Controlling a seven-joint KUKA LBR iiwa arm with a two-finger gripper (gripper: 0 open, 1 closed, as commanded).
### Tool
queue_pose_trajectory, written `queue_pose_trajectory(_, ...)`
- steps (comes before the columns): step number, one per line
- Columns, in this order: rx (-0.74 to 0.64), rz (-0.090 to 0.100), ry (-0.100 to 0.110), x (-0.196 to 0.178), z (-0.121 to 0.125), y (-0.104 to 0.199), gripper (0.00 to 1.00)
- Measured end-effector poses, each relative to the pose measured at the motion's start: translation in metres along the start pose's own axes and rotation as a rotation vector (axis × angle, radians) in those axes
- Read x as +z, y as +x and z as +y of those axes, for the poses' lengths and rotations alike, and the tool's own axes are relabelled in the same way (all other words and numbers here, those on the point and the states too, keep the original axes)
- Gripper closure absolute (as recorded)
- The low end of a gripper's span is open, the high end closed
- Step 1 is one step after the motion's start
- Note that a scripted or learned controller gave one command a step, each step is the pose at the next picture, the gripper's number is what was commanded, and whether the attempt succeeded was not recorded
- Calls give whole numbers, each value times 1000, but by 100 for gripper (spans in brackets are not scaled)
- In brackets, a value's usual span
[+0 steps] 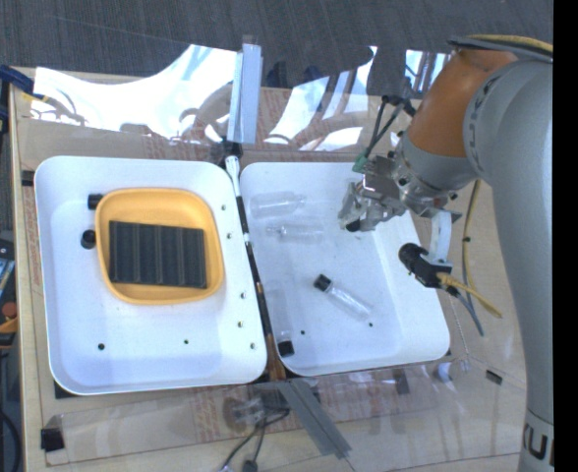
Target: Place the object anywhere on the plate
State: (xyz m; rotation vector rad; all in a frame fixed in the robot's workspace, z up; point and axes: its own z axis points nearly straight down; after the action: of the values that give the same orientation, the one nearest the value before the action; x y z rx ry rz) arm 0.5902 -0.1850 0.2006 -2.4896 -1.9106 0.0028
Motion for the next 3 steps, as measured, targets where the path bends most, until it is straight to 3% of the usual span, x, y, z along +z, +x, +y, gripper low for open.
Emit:
queue_pose_trajectory(1,-239,-2,-3,-52,-7,24,100)
queue_pose_trajectory(2,-551,-1,2,-17,6,46,100)
queue_pose_trajectory(3,-551,-1,1,-18,6,45,0)
